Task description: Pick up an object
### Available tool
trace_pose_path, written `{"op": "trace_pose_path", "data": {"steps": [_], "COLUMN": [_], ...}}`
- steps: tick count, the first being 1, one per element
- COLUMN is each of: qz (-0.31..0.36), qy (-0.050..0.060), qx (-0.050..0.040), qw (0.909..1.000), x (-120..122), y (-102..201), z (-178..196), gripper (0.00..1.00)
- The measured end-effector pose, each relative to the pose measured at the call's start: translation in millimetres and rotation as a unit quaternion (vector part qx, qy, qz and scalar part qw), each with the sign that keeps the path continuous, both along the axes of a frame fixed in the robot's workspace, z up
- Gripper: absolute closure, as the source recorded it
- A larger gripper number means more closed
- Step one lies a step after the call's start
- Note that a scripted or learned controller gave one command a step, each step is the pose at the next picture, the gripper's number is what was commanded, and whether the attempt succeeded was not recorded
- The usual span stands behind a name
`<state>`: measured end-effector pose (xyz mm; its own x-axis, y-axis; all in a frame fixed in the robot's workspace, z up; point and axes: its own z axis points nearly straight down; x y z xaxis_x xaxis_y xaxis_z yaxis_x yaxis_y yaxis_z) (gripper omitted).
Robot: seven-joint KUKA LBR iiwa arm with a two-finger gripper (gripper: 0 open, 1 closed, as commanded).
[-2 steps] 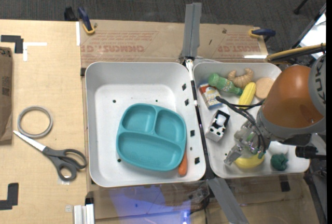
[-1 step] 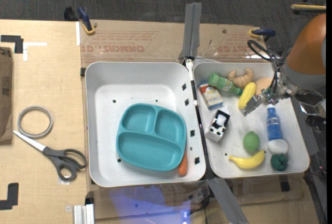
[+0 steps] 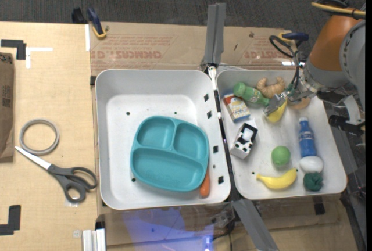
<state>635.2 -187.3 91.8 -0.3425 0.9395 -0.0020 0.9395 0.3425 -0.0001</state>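
— Can any writing be read?
— Mirrored print on the cardboard behind the bins; it cannot be made out.
— Where is the gripper?
— Over the right bin's far edge, its fingers closed on a small yellow banana, beside the green bottle.
— And the bench?
— A wooden top with scissors and a tape roll near its left edge. The left bin holds a teal plate.

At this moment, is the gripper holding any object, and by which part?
It cannot be told. The gripper is low at a small banana in the right bin, but no grasp is visible.
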Motion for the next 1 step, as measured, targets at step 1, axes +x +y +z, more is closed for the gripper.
{"op": "trace_pose_path", "data": {"steps": [1], "qz": [0.002], "qy": [-0.001], "qx": [-0.002], "qw": [1.0], "x": [1.2], "y": [0.5], "z": [10.2], "gripper": [1.0]}}
